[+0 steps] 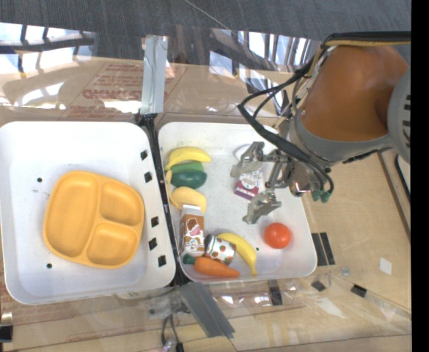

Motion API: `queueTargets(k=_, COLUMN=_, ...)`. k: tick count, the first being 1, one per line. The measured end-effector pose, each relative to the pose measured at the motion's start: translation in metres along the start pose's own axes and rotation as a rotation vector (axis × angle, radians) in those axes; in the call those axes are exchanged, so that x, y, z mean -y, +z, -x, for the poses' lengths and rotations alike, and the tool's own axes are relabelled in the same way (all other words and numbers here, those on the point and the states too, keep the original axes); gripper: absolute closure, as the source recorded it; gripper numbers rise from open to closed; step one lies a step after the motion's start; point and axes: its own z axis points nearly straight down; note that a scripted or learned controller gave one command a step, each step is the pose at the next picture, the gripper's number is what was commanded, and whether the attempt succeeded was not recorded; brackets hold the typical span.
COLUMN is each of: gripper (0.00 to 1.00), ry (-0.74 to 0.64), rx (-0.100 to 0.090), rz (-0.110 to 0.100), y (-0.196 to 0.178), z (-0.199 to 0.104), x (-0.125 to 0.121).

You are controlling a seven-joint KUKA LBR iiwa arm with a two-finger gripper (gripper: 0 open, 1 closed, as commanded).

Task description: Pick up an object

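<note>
My gripper (pixel 254 182) hangs over the right bin (pixel 298 229), its two grey fingers spread wide, one at the top (pixel 248 158) and one lower (pixel 262 207). Between them sits a small purple and white packet (pixel 248 185), with neither finger touching it. A red tomato (pixel 277 235) lies just below the lower finger. Along the bin's left side lie a yellow banana (pixel 188 155), a green pepper (pixel 188 174), a yellow piece (pixel 188 197), a brown carton (pixel 192 233), a small can (pixel 219 248), another banana (pixel 243 249) and a carrot (pixel 215 268).
The left bin (pixel 23 160) holds a yellow divided tray (pixel 93 217). A black divider (pixel 155 196) separates the two bins. The arm's orange band (pixel 350 94) and black cables (pixel 273 105) loom over the right bin's far right corner.
</note>
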Motion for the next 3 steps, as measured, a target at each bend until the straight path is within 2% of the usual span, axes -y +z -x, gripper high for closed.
queueTargets(k=1, gripper=0.00, ry=0.020, rx=0.005, rz=0.001, y=0.161, z=0.006, x=0.036)
queueTargets(k=2, gripper=0.00, ry=0.023, rx=0.049, rz=-0.014, y=0.173, z=0.004, x=0.038)
queueTargets(k=3, gripper=0.00, ry=0.137, rx=0.047, rz=-0.013, y=0.173, z=0.000, x=0.039)
